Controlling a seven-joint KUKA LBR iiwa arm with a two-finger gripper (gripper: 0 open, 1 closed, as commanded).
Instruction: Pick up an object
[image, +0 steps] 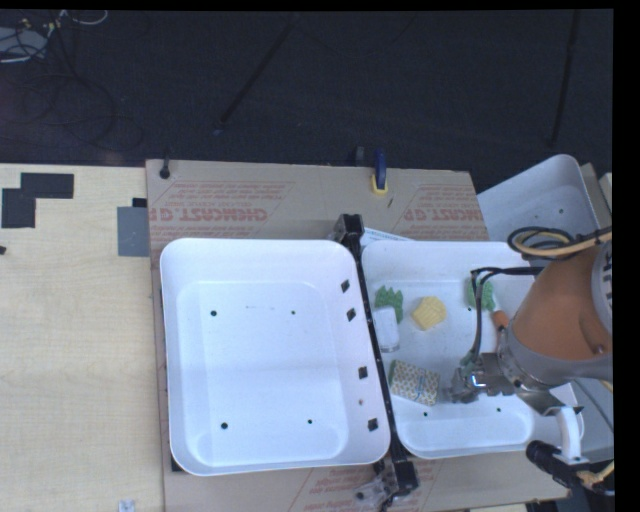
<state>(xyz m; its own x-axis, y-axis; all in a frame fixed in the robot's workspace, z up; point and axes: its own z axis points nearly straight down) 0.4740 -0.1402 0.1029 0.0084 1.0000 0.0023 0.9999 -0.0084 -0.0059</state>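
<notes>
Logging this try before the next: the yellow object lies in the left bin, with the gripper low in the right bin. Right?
Not quite. The camera view shows the yellow object in the right bin, not the left bin. The gripper is low in the right bin, as you say.

The pale wooden bench (70, 330) carries a brown cardboard sheet (300, 200) with red print. On that sheet two white bins sit touching: the left bin (260, 265) at nine o'clock, the right bin (470, 440) at three o'clock.
</notes>
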